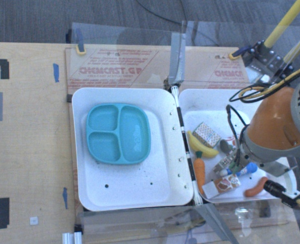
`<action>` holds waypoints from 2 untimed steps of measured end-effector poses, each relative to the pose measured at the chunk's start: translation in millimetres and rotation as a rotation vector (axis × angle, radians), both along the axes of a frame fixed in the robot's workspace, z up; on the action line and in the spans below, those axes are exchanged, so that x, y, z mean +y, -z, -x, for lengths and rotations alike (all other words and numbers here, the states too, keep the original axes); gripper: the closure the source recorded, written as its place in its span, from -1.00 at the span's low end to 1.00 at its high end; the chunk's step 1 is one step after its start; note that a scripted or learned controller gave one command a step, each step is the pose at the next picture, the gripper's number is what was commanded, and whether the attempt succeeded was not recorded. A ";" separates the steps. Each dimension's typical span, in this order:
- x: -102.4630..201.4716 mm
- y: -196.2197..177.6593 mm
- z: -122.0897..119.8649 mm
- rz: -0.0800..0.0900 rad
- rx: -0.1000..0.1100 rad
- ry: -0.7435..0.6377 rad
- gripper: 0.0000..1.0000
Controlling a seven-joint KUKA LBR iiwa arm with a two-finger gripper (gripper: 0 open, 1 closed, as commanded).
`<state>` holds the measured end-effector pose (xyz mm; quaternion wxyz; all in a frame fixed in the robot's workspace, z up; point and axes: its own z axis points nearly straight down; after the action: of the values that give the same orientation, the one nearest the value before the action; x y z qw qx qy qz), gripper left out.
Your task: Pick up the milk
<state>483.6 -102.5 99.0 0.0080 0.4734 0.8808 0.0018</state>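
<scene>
Here, milk (225, 183) at bin (210, 99) front edge, beside carrot (200, 171)

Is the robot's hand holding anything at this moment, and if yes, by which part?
It cannot be told. The hand is low in the right bin, just above the milk carton, but the arm's wrist hides whether anything sits in its grip.

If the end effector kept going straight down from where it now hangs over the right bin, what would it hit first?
Most likely the milk carton, lying flat near the right bin's front edge, right under the end effector. The carrot sits just left of that line. Depth is hard to judge from this slanted view.
</scene>
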 end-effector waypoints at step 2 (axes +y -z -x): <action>-0.7 -91.1 -11.2 0.003 0.010 -0.544 1.00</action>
<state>494.9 -103.2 190.1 0.0034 0.2192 0.9757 0.0001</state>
